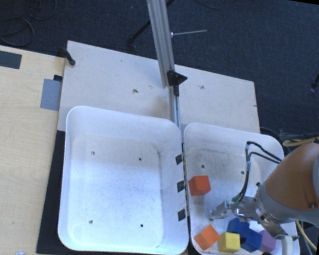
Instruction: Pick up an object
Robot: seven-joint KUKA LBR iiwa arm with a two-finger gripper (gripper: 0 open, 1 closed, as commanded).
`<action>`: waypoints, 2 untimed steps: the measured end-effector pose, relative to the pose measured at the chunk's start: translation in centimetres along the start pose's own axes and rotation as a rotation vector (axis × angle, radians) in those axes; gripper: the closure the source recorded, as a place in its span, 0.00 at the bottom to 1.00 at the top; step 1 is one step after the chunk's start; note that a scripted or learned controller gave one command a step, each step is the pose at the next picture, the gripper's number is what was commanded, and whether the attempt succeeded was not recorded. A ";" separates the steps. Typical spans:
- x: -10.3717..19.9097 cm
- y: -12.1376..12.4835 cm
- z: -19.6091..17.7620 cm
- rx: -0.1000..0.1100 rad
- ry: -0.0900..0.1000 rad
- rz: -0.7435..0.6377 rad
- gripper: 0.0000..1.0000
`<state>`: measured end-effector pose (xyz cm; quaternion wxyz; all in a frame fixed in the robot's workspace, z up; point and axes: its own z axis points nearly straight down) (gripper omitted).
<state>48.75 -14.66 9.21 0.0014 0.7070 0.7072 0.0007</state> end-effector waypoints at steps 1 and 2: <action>4.6 7.6 0.0 -0.002 0.001 -0.005 0.00; -0.8 7.0 -7.5 -0.001 -0.003 0.004 0.00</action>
